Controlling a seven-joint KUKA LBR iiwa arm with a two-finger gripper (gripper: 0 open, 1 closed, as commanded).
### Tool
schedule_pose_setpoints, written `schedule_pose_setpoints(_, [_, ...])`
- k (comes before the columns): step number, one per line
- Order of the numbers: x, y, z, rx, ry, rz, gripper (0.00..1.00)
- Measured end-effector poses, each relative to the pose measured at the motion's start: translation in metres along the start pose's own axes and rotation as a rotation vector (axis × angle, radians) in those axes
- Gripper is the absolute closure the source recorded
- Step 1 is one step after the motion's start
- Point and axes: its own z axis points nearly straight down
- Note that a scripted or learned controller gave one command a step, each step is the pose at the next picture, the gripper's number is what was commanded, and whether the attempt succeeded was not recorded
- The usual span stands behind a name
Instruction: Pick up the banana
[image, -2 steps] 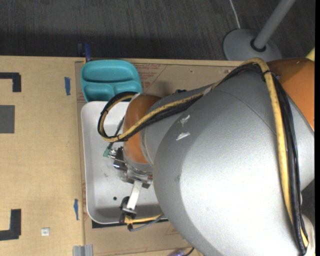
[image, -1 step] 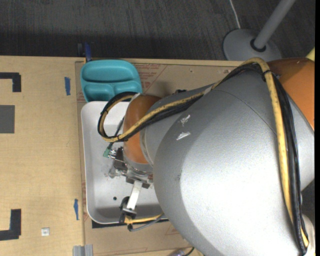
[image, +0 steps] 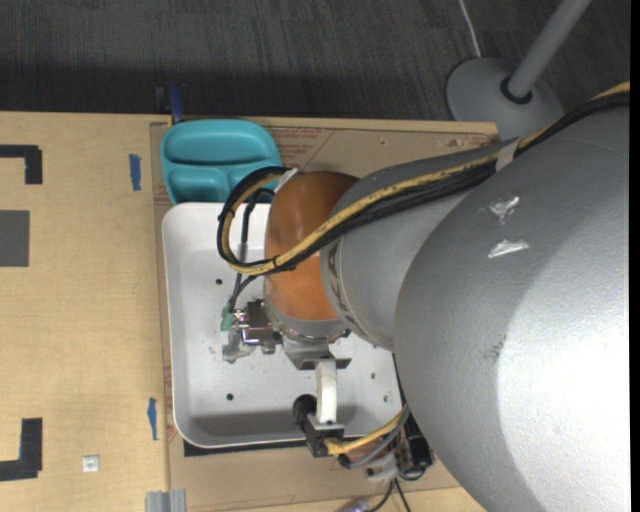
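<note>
While the arm hangs low over the white bin, hiding any banana, its gripper's state cannot be told

The big grey robot arm with its orange band reaches over a shallow white plastic bin on the tan wooden tabletop. A teal plastic container touches the bin's far edge.

Grey arm low, reaching leftward
</note>
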Motion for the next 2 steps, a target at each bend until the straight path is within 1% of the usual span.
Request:
schedule_pose_setpoints(1, [0.005, 0.0, 0.078, 0.0, 0.002, -0.276, 0.0])
schedule_pose_setpoints(2, [-0.011, 0.0, -0.008, 0.001, 0.0, 0.299, 0.0])
